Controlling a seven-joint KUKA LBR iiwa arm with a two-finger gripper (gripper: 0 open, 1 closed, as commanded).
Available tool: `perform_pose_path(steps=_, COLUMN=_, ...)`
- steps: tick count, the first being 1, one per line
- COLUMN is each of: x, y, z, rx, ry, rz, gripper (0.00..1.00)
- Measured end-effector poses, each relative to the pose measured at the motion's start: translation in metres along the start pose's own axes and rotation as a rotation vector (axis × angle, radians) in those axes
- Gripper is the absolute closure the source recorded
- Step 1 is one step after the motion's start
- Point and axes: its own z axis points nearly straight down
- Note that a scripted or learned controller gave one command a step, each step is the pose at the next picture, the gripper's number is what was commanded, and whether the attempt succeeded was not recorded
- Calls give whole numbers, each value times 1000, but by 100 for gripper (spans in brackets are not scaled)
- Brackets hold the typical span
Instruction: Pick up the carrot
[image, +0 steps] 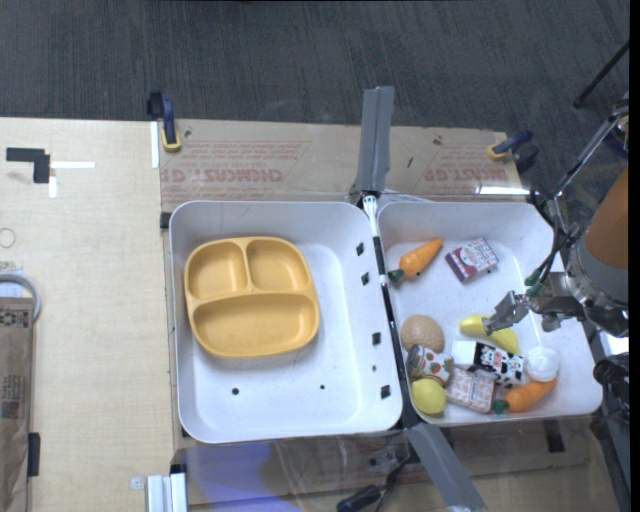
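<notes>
Near bin's left wall, carrot (421, 256), seemingly unobstructed

Arm (600, 250) at right edge: orange band w/ grey section just below it, mostly cropped. Wrist block is grey/silver metal, boxy, w/ dark fittings. Gripper (503, 315): slim metallic fingers, grey w/ darker tips, small black parts at base. Thin dark cables & rods run along the arm's upper side, crossing diag. A green wire or tube shows near the wrist. No markings legible; screws too small to tell.
</notes>
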Motion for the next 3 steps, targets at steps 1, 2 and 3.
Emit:
perform_pose_path(steps=1, x=61, y=52, z=17, rx=-1, ry=-1, rz=88, gripper=0)
perform_pose_path(steps=2, x=68, y=124, z=16, rx=-3, ry=-2, rz=-125, gripper=0)
perform_pose_path(steps=3, x=82, y=131, z=15, rx=-5, ry=-3, rz=-226, gripper=0)
